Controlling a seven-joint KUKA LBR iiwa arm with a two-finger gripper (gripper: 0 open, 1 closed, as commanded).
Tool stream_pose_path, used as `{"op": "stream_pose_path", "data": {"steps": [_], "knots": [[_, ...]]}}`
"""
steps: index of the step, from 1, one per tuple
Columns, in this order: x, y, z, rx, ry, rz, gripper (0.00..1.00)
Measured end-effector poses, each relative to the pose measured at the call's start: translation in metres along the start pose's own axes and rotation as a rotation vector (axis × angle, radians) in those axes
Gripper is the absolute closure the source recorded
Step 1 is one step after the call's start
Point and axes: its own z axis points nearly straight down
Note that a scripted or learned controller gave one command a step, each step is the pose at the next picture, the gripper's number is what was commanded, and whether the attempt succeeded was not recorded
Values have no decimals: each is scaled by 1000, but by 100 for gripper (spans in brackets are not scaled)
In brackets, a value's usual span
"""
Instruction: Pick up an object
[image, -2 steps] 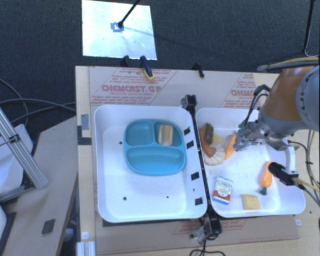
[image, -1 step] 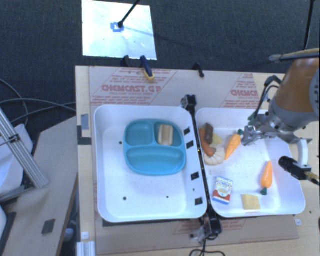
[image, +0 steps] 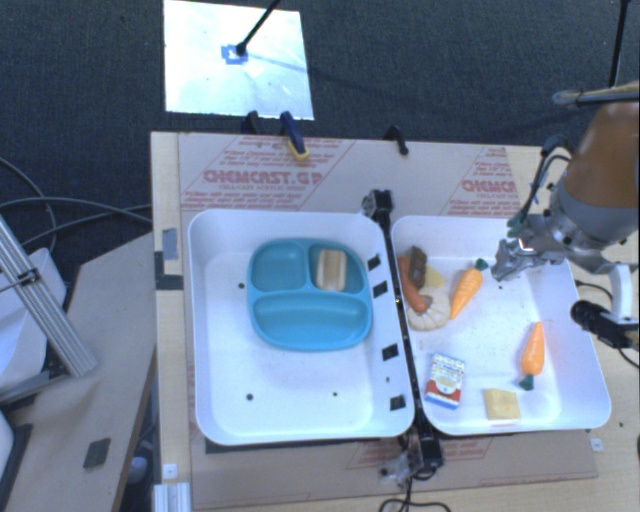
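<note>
Gripper (image: 507, 262) over right bin (image: 590, 400), finger gap unreadable, nothing visibly held; nearest target carrot (image: 465, 291) lying tilted just left of it, beside shrimp (image: 428, 316); probably light, stiff, slick toy plastic, best pinched across thick middle, not tapered tip.

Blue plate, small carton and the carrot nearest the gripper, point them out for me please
blue plate (image: 300, 322), camera view, bare floor of its large compartment
small carton (image: 446, 381), camera view, middle of its printed face
carrot (image: 465, 291), camera view, middle of its orange body
</note>
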Motion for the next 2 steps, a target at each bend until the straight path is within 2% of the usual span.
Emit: {"op": "stream_pose_path", "data": {"steps": [1, 2], "knots": [[46, -22, 8, 5, 2, -4, 100], [93, -28, 11, 4, 1, -5, 100]]}}
